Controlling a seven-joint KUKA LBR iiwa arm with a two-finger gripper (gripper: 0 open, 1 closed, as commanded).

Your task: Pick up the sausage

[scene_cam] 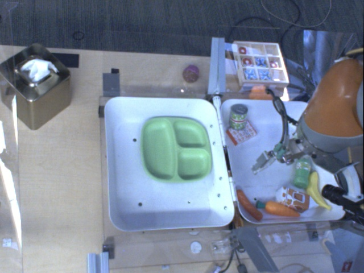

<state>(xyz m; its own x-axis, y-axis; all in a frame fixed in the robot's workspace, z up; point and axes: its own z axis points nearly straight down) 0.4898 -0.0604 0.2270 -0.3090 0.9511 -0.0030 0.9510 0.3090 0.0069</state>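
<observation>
Claw (263,162) hovering mid right bin (267,124), finger gap unreadable.
Sausage (249,204) lying below-left of it (at bin's front-left corner), carrot (281,209) just beside.

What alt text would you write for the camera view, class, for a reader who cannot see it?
A robot claw hangs over the right white bin, away from the sausage lying at the bin's near left corner beside a carrot. The left white bin holds a green divided tray.
</observation>
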